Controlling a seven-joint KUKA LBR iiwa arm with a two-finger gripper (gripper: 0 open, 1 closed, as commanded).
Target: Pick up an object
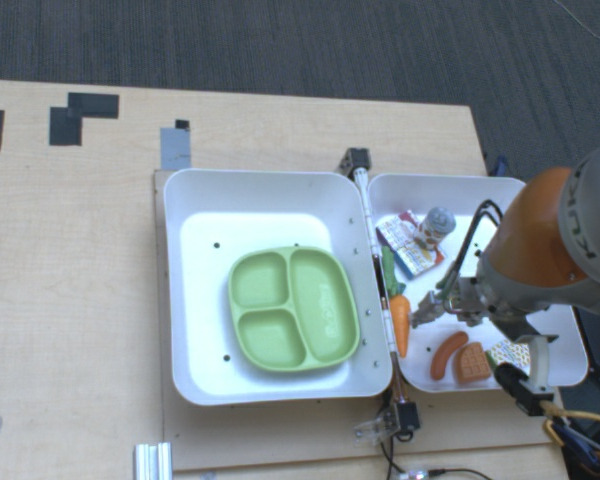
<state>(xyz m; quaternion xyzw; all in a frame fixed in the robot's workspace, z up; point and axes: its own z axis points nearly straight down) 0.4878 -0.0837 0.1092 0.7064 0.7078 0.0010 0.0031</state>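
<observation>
- Right bin holds toy food: carrot at its 9 o'clock edge against the divider, sausage and toast slice toward 6 o'clock, a small packet and a grey-capped item near 11–12 o'clock.
- Gripper hangs just right of the carrot, above the sausage; can't tell its state or whether it holds anything, as it's too small and dark.
- Likely pick: carrot. Looks like light, rigid plastic, smooth and tapered, so it may slip; best gripped across the thicker mid-body.
- The bin wall crowds the carrot's left side, leaving little clearance.
- Left bin holds a green divided plate.
</observation>
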